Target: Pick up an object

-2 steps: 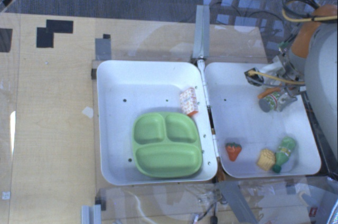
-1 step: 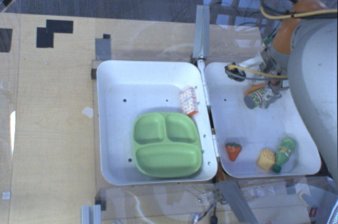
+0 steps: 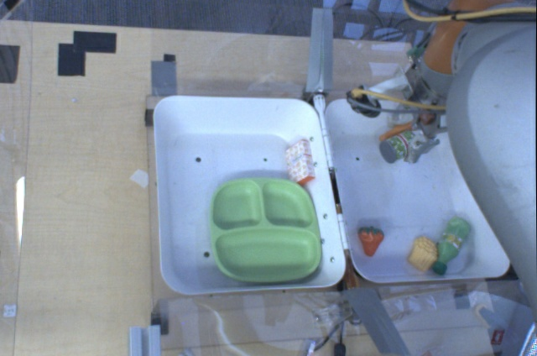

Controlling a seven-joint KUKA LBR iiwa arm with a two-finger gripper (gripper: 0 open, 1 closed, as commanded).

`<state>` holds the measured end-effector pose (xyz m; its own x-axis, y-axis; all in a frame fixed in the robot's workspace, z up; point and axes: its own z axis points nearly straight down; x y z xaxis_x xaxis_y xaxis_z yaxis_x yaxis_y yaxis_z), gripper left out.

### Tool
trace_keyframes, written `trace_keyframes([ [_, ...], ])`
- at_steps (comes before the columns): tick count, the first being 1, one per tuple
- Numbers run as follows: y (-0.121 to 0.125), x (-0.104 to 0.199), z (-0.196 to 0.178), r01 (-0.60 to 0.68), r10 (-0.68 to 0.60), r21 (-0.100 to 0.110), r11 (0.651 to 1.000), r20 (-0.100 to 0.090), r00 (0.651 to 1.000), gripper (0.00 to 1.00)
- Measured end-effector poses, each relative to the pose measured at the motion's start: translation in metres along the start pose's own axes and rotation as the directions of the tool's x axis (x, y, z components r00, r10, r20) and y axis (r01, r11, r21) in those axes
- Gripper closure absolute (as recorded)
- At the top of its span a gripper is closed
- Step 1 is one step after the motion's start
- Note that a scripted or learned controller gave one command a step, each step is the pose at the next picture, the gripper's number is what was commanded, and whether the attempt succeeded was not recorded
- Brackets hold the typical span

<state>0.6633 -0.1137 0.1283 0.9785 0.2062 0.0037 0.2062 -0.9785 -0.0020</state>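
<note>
Camera view, from above: on the desk (image 3: 75, 178), a green divided plate (image 3: 265, 230) and a small patterned packet (image 3: 299, 160) lie in the left bin (image 3: 180, 178). A strawberry (image 3: 371, 239), yellow block (image 3: 422, 253) and green bottle (image 3: 451, 243) lie in the right bin (image 3: 403, 203), where the gripper (image 3: 401, 146) grips a grey-green can (image 3: 393, 149).

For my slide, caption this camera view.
KUKA arm's gripper works the right bin; a green divided plate sits in the left bin.
</note>
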Motion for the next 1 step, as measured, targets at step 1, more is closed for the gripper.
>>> trace_keyframes([
  [1, -0.0771, -0.0098, -0.0575, 0.042, -0.042, 0.001, 0.999, 0.000, 0.999, 1.00],
])
